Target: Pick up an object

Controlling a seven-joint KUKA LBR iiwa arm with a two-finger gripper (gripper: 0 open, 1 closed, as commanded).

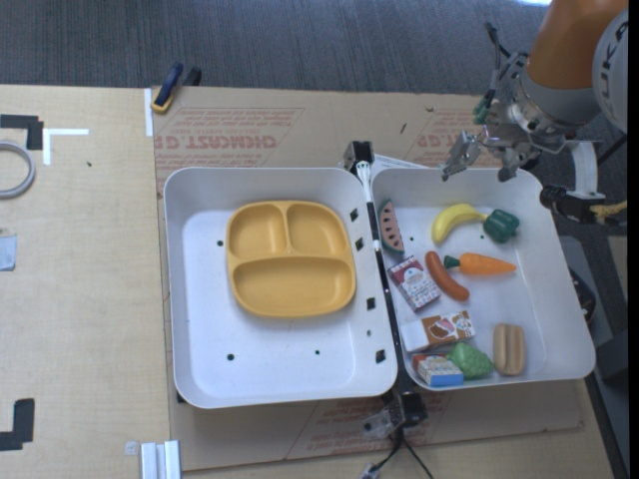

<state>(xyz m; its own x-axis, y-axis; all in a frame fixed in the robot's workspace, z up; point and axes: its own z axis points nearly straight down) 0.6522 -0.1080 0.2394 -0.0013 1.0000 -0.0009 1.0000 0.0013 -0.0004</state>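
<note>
The gripper (485, 160) hangs with fingers spread wide and nothing between them, above the right bin's (559, 257) far rim, near the banana (454, 222).

Beside the glossy white plastic right bin (559, 267), the left bin (190, 267) holds a smooth, matt yellow plastic tray (291, 258); brown cardboard (230, 133) lies beneath.

Setting: robotics laboratory test cell. Indicators: a desk (80, 297) covered with cardboard sheeting (300, 128) and black tape alignment marks (22, 133), two white bins (190, 297) clamped side by side, an industrial arm (584, 38), and plastic toy food (457, 221) as test objects.
</note>
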